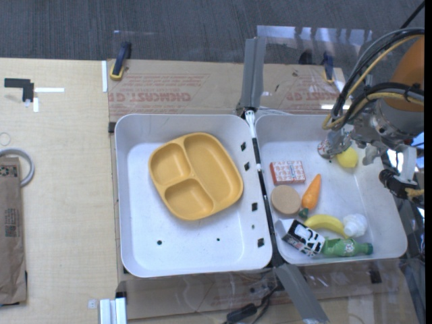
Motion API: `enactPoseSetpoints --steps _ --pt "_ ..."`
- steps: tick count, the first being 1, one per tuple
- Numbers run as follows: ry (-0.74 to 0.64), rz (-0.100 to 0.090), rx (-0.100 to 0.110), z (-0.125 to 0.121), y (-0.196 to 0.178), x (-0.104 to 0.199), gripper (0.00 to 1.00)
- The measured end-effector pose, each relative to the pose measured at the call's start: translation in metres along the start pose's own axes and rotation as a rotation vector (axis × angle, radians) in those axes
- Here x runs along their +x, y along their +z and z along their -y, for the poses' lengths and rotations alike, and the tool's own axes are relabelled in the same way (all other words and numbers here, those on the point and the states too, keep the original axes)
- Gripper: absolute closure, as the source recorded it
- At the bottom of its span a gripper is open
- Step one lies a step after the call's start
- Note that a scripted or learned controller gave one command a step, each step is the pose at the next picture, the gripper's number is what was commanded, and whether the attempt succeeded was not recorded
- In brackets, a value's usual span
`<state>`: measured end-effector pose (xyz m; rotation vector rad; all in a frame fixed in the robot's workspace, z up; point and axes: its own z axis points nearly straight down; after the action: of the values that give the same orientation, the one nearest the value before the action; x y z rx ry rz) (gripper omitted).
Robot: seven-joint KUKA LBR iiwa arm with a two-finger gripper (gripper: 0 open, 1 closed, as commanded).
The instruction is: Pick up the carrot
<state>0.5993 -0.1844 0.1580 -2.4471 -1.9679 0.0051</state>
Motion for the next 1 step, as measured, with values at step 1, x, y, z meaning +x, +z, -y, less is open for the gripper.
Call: enactPoseSetpoints --steps 1 --pt "0.065 0.0 0.0 0.0533 0.026 0.0189 0.0"
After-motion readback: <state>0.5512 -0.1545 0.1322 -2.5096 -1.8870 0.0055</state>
